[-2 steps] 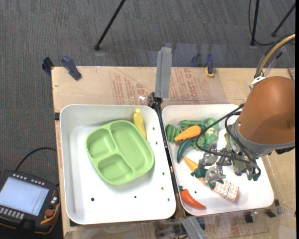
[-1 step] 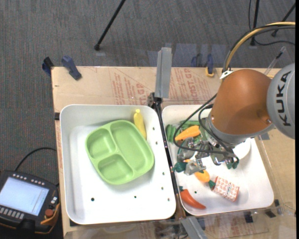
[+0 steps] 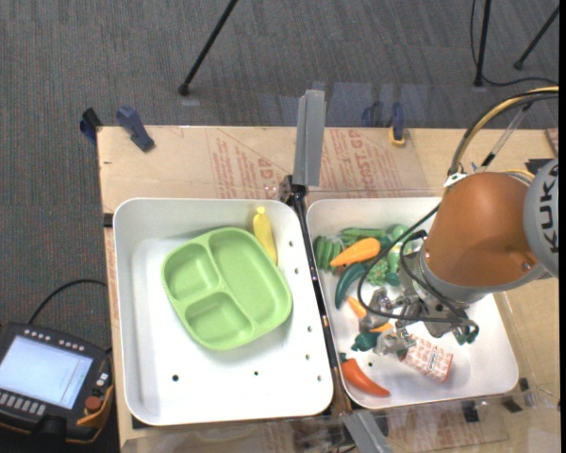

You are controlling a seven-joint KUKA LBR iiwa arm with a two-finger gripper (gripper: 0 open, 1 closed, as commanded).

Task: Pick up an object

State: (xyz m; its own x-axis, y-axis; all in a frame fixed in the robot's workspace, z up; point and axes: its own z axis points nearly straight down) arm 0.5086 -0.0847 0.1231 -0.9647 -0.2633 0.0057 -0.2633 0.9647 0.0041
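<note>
While the arm's orange-banded wrist hides much of it, we see the metal two-finger gripper (image 3: 393, 321) low over the toys in the right shallow white bin (image 3: 503, 357).
We cannot tell its opening or any hold; around it lie an orange plastic carrot (image 3: 357, 251), green toy vegetables (image 3: 354, 281), a red pepper (image 3: 363, 377) and a small red-and-white packet (image 3: 426, 360). Across the divider, the left white bin (image 3: 141, 347) carries a light green divided plate (image 3: 226, 286) and a yellow toy (image 3: 264, 232).
</note>
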